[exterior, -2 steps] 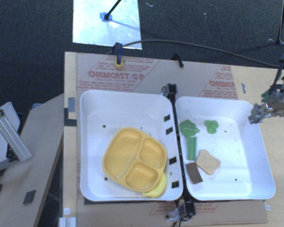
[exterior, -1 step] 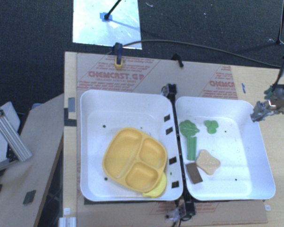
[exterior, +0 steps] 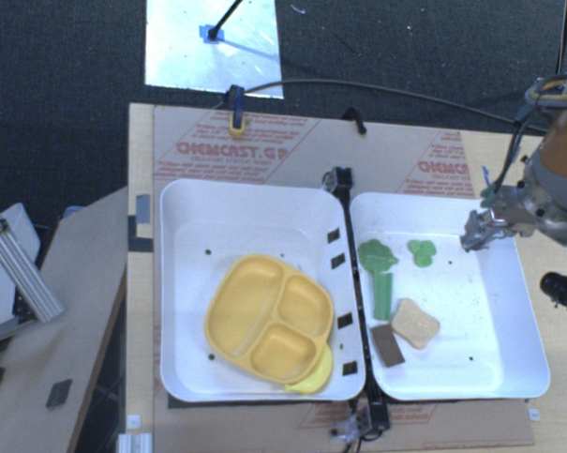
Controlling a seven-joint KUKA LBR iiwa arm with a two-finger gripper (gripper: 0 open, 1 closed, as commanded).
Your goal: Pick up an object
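Note:
The right bin (exterior: 502, 371) holds a green broccoli-shaped toy with a long stem (exterior: 380, 272), a small green leafy piece (exterior: 421, 251), a tan bread slice (exterior: 415, 323) and a brown block (exterior: 387, 345). My gripper (exterior: 477, 231) hangs over the bin's upper right part, to the right of the small green piece and apart from it. Nothing shows between its fingers.
The left bin (exterior: 199, 227) holds a yellow divided tray (exterior: 270, 319) with a yellow banana-like piece (exterior: 315, 372) at its lower right edge. A black divider with clips (exterior: 349, 289) runs between the bins. The arm's body (exterior: 558, 167) stands over the right bin's far corner.

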